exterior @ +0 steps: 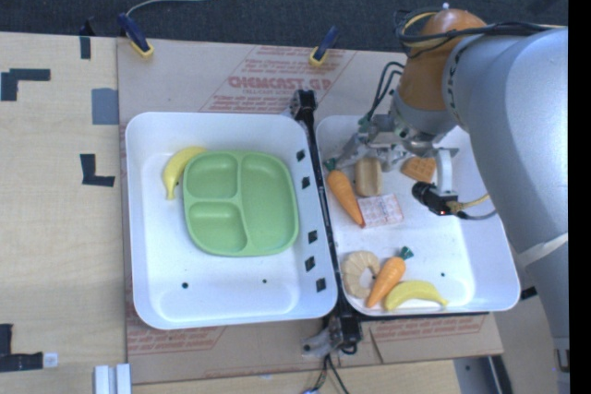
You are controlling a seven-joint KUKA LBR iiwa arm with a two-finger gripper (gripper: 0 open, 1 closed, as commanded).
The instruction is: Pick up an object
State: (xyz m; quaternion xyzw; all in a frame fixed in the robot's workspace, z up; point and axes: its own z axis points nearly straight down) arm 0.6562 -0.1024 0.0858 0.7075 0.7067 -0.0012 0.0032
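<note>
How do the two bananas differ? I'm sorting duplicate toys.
The left-bin banana lies beside the green divided plate, curving upright along it; the right-bin banana lies flatter near the front wall, touching a carrot. Both are yellow and similar in size.

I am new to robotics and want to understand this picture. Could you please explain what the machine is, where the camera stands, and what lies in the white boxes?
One camera looks down at a slant. The large grey arm with an orange band is a robot reaching in from the right. Its tool hangs low over the right white bin, above a beige block. That bin also has two orange toy carrots, a yellow toy banana and a pink patterned packet. The left white bin has a green divided plate and another yellow banana. I cannot tell whether anything is held.
</note>
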